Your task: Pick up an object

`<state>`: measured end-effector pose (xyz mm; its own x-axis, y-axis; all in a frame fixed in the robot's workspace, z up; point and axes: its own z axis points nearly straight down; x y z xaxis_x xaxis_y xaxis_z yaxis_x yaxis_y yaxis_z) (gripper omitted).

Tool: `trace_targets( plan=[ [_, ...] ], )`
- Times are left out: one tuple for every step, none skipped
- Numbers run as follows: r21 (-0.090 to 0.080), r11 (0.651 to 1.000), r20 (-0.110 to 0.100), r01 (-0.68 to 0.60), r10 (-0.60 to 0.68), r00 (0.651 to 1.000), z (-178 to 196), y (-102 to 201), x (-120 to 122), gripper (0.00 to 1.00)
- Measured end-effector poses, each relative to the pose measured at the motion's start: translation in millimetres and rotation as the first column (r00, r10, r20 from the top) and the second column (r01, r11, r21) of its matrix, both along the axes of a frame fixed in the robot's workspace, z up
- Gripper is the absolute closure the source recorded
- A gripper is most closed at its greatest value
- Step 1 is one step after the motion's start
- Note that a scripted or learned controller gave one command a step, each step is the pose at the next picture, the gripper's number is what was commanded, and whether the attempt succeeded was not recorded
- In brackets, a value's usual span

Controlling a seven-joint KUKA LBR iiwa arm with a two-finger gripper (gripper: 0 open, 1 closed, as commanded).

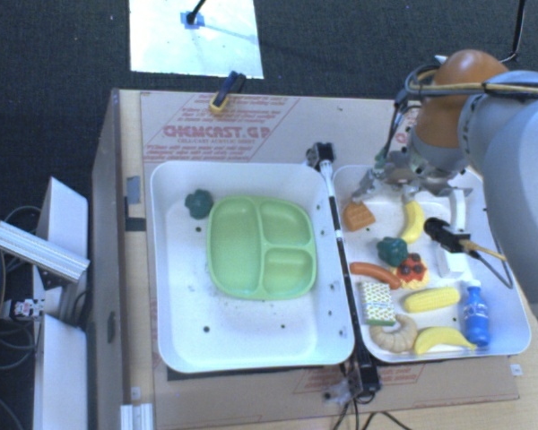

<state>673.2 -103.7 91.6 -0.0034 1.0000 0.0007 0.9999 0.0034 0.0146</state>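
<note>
My gripper (383, 183) hangs low over the far left part of the right bin (518, 316), just above an orange wedge (359, 215) and beside a small banana (413, 221). Nothing is seen held in it. In the same bin, nearer the front, lie a dark green broccoli (393, 250), a red sausage (375, 274), a red and orange piece (413, 270), a corn cob (431, 299), a blue bottle (474, 313), a checked cracker (377, 302), a croissant (394, 334) and a second banana (442, 339).
The left bin (175, 330) holds a green divided plate (260, 247) and a dark green broccoli piece (198, 203) at its far left corner. A black divider bar (335, 231) runs between the bins. The grey arm (511, 141) covers the right bin's far right side.
</note>
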Motion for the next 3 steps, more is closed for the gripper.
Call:
trace_targets(
  plan=[
    [-0.001,1.0,0.0,-0.001,0.001,1.0,0,0,0,0.0],
    [-0.005,1.0,0.002,0.0,0.0,1.0,0,7,0,0.0],
    [-0.002,1.0,-0.01,-0.002,0.002,1.0,-6,18,-3,0.0]
  ],
)
